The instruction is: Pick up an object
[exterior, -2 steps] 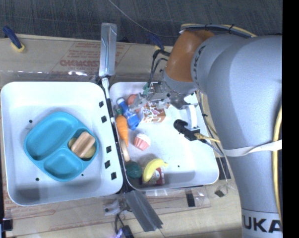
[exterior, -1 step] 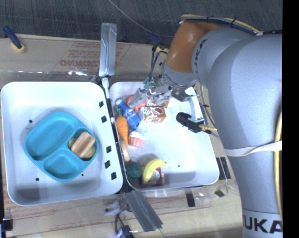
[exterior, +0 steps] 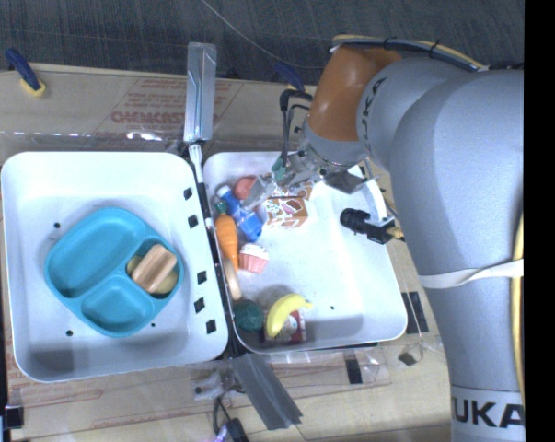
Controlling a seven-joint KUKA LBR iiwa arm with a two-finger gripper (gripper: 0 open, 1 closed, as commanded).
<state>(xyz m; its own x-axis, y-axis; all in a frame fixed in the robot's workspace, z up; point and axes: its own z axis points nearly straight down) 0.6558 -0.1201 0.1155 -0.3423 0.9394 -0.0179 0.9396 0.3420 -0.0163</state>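
Note:
My gripper [exterior: 284, 180] reaches down into the far left part of the right bin [exterior: 369, 288]. A small brown and white carton [exterior: 288, 212] sits right under it, touching or nearly touching its tip. Just left of the carton lie a blue bottle [exterior: 244, 217] and a pink-red piece [exterior: 246, 188]. An orange carrot [exterior: 226, 239] lies along the bin's left wall, with a pink cupcake [exterior: 253, 259] beside it. At the near edge rest a yellow banana [exterior: 284, 311] and a dark green ball [exterior: 249, 316].
The left bin [exterior: 38, 191] holds a blue divided plate [exterior: 98, 270] with a tan bread roll [exterior: 154, 269] in one compartment. The grey arm [exterior: 443, 182] covers the right side of the right bin. A divider rail [exterior: 208, 247] separates the bins.

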